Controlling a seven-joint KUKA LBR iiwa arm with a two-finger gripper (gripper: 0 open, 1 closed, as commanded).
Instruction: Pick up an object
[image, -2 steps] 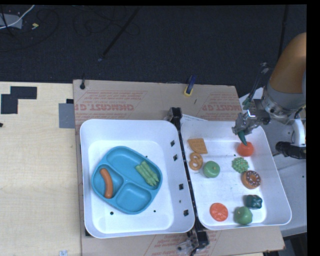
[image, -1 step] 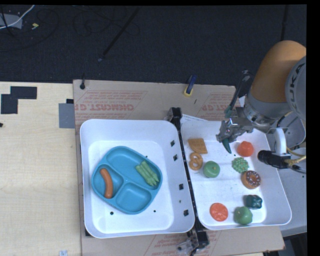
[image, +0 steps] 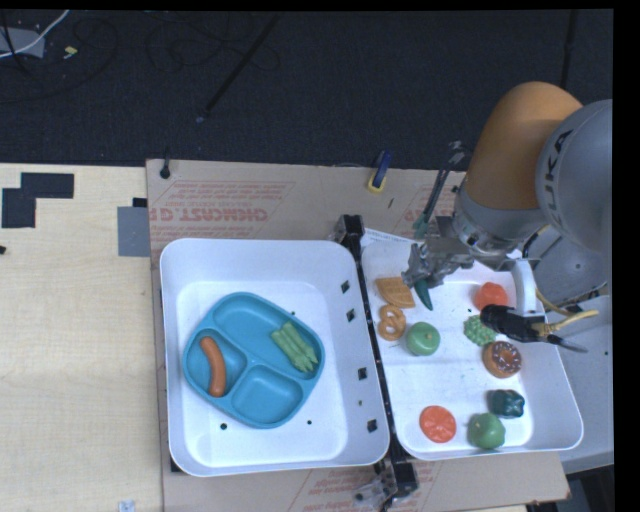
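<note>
Overhead, the gripper (image: 424, 283) sat low over the upper left part of the right bin (image: 560, 425), dark teal fingers pointing down. Whether those fingers were apart or closed could not be told from this slant, and nothing was seen between them.

Left bin (image: 180, 420): 1 blue divided plate (image: 250, 395) carrying a sausage (image: 214, 365) in 1 compartment and green beans (image: 297, 346) in another.

Right bin contents, all small toy foods: waffle (image: 396, 292) touching or just beside the fingertips, pretzel (image: 391, 323) just below it, green apple (image: 423, 339) near the pretzel, red piece (image: 491, 295) at upper right, donut (image: 501, 358), orange-red tomato (image: 437, 424), another green fruit (image: 487, 431), dark green piece (image: 506, 403).

Judgement: the waffle was the likeliest target, being nearest the gripper. It looked flat, light and stiff, probably plastic, so slippery on its faces. It lay flat, so a grip across 2 opposite edges would suit best; the fingers would need to reach the bin floor on both sides. Risk: it lay near the bin's left wall, leaving little room for 1 finger, and a pinch could skid it aside. The apple, being round, would be an easier fallback.
</note>
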